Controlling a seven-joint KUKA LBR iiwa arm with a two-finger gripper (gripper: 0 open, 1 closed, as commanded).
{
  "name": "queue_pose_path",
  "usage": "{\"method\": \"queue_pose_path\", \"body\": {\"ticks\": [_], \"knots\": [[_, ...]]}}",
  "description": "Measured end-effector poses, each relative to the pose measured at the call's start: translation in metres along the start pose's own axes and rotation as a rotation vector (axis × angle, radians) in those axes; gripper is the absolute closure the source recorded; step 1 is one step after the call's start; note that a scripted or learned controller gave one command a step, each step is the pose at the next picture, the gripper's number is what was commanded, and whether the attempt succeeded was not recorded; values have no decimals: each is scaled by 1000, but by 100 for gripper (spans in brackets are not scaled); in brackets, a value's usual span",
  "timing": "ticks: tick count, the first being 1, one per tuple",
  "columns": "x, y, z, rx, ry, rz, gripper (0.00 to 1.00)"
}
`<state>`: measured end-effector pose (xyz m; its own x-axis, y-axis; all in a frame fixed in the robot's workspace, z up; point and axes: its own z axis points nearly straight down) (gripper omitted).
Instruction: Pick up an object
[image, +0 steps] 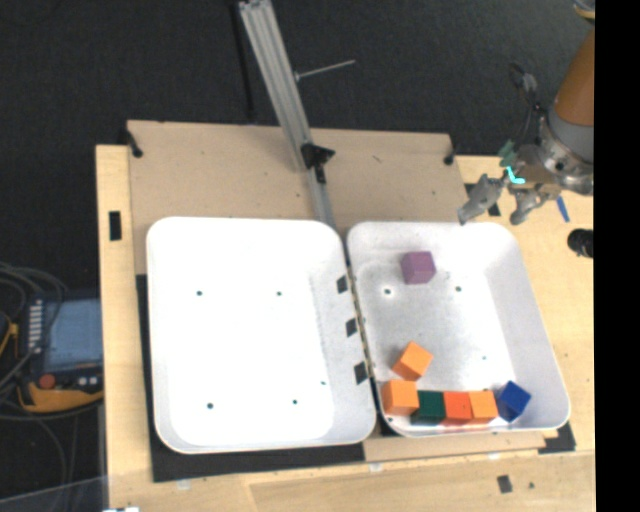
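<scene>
Nearest you, along the front wall of the right bin (535, 330), sits a row of blocks: orange block (401, 396), green block (431, 406), two more orange ones and a blue block (513, 399). Another orange cube (414, 359) lies tilted just behind them, and a purple cube (418, 266) farther back. The gripper (508, 203) hovers above the bin's far right corner, fingers spread and holding nothing. No writing is legible
</scene>
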<state>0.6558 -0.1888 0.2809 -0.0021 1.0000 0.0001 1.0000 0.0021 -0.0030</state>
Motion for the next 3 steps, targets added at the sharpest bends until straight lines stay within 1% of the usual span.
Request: {"method": "queue_pose_path", "body": {"ticks": [1,2,3], "knots": [[-1,0,-2,-3,-3,-2,0],[-11,4,52,1,-2,3,0],[-14,11,97,0,-2,1,0]]}}
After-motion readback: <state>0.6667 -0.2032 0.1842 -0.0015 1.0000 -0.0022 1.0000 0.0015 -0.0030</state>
